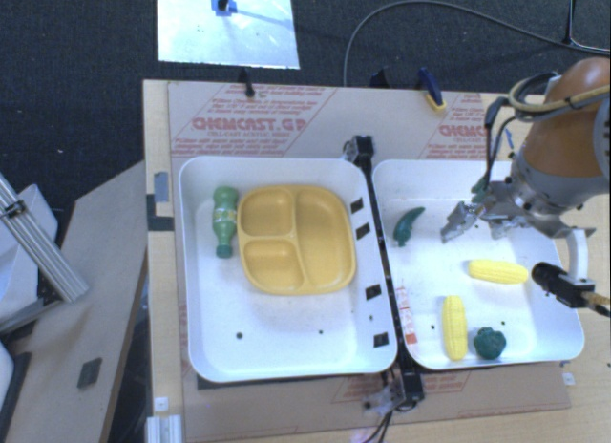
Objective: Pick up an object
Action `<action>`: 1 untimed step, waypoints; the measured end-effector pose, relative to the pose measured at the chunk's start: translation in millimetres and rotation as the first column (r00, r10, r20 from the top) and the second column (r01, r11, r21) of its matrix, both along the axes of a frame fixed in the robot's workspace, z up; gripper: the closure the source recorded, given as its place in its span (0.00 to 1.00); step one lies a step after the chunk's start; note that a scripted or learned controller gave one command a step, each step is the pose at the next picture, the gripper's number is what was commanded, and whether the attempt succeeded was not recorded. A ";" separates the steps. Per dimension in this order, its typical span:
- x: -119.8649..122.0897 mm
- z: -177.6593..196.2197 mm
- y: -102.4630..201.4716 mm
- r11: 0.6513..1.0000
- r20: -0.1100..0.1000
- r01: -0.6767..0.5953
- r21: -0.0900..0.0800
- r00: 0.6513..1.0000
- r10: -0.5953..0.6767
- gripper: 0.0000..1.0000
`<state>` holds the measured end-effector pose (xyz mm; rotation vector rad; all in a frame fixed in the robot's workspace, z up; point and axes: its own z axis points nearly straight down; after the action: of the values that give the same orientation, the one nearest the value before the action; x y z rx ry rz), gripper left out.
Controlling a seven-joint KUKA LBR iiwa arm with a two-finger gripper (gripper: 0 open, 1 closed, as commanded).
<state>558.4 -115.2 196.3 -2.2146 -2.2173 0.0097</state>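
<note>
I have the arm in from three o'clock, with the tool (465, 221) hanging over the right bin (563, 336), its tip angled toward nine o'clock. The metal fingers look slightly spread with nothing between them, so I read it as parted and empty. No object is lifted yet.

Candidates all lie in that right bin. A dark green pepper (408, 224) sits at nine o'clock from the tool, near it but apart. A corn cob (497, 272) lies at about five o'clock from the tool, just below it, long axis running nine to three. A second corn cob (454, 327) lies upright in the view at six o'clock, and a green broccoli piece (490, 343) sits just beside it, toward three o'clock. The left bin (200, 336) holds a yellow divided plate (292, 240) and a green bottle (224, 221) along its nine o'clock edge; those are well away and not my concern now.

My worry is aim. The tool sits between the pepper and the nearer cob rather than squarely over either (a straight drop here likely closes on bare bin floor). The cobs are round and may roll out of a pinch taken off-centre. The pepper lies near the divider (377, 269), so a finger could snag that wall. The counter (248, 112) itself looks clear of obstacles.
</note>
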 end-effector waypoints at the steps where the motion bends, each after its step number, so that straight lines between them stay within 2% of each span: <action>1: 2.8 5.6 0.1 1.000 0.012 -0.002 -0.002 1.000 0.002 0.00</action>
<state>561.3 -115.1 201.9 -2.2187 -2.2265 -0.0012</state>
